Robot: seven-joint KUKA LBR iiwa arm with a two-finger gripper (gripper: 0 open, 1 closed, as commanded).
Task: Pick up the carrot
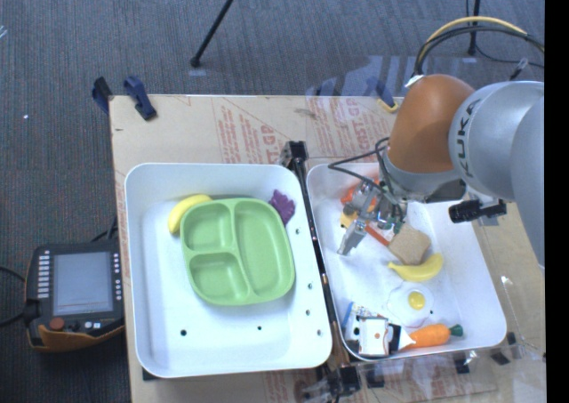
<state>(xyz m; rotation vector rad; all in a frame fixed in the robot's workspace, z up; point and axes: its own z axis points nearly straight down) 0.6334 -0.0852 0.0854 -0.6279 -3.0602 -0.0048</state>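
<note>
The carrot (pixel 430 335) is found lying on its side near the front edge of the right bin (pixel 484 277), its green top pointed toward the bin's right wall. Nothing is gripping it. Just beside it on the left, a small carton (pixel 374 334) with white, dark and orange faces is seen, and just behind it a fried egg (pixel 412 302) is laid flat on the bin floor. Farther back, a yellow banana (pixel 418 269) is curved beneath a slice of toast (pixel 410 245), the two touching or nearly so. The gripper (pixel 352 240) is positioned over the rear left part of the same bin, well apart from the carrot, with its metal fingers (pixel 347 242) pointed down and to the left; they appear close together, and nothing is seen held between them. Red and orange items (pixel 366 192) are partly hidden under the wrist and cannot be identified. The grey arm with its orange band (pixel 427 130) is extended in from the right. In the left bin (pixel 147 303), a green divided plate (pixel 238 250) is set, with a second banana (pixel 184 211) tucked at its back left corner and a purple item (pixel 283 205) at its back right corner. A handheld control pad (pixel 78 290) is seen on the floor to the left of the bench (pixel 213 125).
</note>
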